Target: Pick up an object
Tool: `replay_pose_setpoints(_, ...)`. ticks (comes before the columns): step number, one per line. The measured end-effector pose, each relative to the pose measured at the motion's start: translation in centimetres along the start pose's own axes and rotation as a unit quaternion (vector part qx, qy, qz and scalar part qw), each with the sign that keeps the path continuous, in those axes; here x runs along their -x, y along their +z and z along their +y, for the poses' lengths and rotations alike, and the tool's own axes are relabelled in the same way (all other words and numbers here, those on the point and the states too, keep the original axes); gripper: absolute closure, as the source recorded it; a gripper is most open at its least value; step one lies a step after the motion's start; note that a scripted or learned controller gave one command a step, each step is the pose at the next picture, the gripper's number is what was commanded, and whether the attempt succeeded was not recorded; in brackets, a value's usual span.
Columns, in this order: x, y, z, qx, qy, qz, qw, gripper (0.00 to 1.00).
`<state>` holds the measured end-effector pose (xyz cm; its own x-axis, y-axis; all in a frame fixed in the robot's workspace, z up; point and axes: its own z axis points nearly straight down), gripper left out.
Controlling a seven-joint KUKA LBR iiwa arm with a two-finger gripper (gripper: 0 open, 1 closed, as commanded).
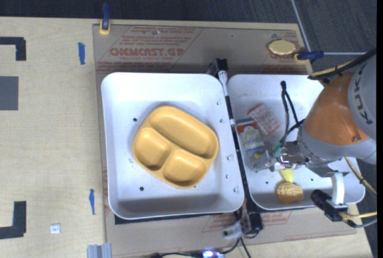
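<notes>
**Inspector:** Position of the arm?

**Assistant:** The arm (338, 119) enters from the right and bends down over the right bin (299, 86), orange band uppermost, wrist angled toward the bin's centre. The gripper (276, 158) sits low above the bin floor, pointing left.

**Inspector:** State of the gripper?

**Assistant:** Whether it is parted or closed cannot be told; the tip is small and lost among clutter. Nothing is seen held.

**Inspector:** Objects within reach?

**Assistant:** A red-and-white packet (263, 118) lies up-left of the gripper. A clear wrapped item (251, 142) lies just left of it. A small yellow piece (288, 175) rests just below the gripper, and a tan ridged lump (289, 191) sits beside that, near the front wall.

**Inspector:** The other bin?

**Assistant:** The left bin (119, 131) holds a yellow three-compartment tray (175, 146), turned diagonally, well apart from the arm.
</notes>
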<state>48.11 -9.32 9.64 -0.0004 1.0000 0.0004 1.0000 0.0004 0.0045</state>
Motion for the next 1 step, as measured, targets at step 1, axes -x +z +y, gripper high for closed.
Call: replay_pose_setpoints(1, 0.00, 0.01, -0.01, 0.000, 0.000, 0.000, 1.0000, 0.00)
